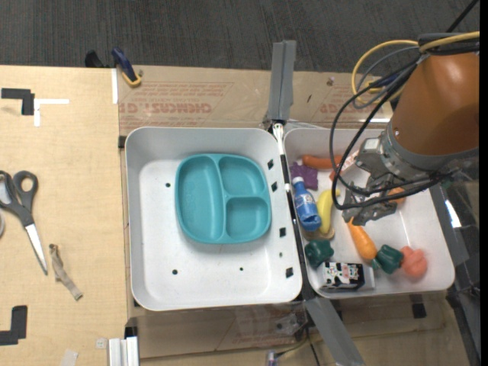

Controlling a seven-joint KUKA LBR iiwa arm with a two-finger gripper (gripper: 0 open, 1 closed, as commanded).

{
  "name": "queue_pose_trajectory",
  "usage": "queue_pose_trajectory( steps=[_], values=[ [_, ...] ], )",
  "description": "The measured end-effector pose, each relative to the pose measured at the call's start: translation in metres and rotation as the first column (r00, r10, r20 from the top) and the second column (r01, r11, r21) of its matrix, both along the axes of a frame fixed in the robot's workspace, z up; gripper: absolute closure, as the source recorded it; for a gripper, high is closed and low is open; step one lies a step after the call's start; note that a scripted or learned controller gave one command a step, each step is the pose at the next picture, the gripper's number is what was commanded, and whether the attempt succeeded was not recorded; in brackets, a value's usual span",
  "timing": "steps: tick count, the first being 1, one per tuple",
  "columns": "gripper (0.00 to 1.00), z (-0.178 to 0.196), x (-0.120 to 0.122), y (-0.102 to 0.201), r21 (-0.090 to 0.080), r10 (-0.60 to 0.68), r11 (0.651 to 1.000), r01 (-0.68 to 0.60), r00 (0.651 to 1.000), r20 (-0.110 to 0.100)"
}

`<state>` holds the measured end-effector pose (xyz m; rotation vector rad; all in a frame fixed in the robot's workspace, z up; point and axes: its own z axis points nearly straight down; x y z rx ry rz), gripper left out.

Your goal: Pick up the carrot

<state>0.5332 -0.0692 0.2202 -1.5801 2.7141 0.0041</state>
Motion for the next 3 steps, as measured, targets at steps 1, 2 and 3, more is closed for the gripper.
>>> queue_pose_trajectory(
  steps=[1,2,3],
  values=[
    [1.0,-0.015,-0.055,0.015,-0.001,0.244,0.97,-0.244,0.97,0.0],
    [1.0,0.025,-0.031,0.029,0.0,0.555,0.832,-0.555,0.832,0.004],
    [1.0,-0.041,-0.05,-0.032,0.001,0.782,0.623,-0.782,0.623,0.002]
  ],
)
